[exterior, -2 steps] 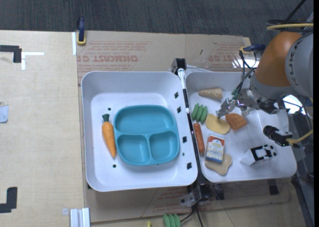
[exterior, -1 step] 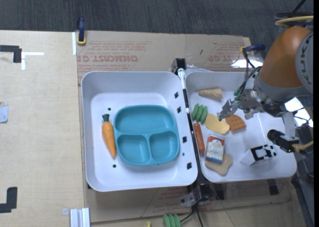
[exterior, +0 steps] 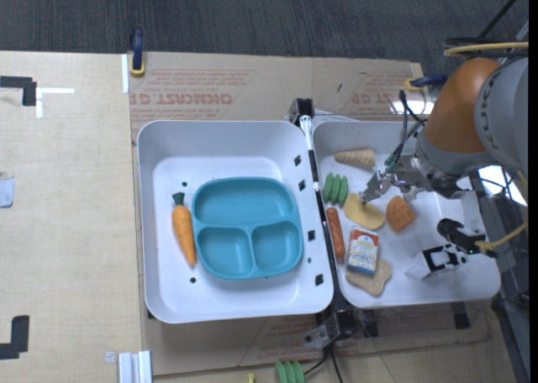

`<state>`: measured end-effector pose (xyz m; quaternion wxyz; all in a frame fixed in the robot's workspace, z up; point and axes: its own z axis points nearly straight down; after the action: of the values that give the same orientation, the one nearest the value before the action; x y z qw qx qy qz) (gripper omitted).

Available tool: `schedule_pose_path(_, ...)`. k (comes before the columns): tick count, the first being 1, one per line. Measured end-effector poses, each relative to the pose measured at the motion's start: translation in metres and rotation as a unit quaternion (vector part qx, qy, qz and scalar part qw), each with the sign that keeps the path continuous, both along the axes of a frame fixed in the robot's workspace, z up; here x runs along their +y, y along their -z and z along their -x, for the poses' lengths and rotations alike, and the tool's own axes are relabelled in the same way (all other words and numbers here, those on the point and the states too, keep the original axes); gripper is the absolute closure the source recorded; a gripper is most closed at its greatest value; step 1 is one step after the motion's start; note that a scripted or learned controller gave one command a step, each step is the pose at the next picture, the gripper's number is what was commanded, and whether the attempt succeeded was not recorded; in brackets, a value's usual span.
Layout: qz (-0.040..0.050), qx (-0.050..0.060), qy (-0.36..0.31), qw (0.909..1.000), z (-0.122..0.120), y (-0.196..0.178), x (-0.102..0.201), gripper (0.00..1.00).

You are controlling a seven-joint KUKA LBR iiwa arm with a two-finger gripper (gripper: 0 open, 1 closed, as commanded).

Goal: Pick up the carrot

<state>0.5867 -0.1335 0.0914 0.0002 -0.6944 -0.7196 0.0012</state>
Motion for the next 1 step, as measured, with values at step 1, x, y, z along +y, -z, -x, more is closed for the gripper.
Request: schedule_pose_path(1,0.0006,-0.001,0.160,0.9871,0.0235,-0.0488,-0.0267,0.00)
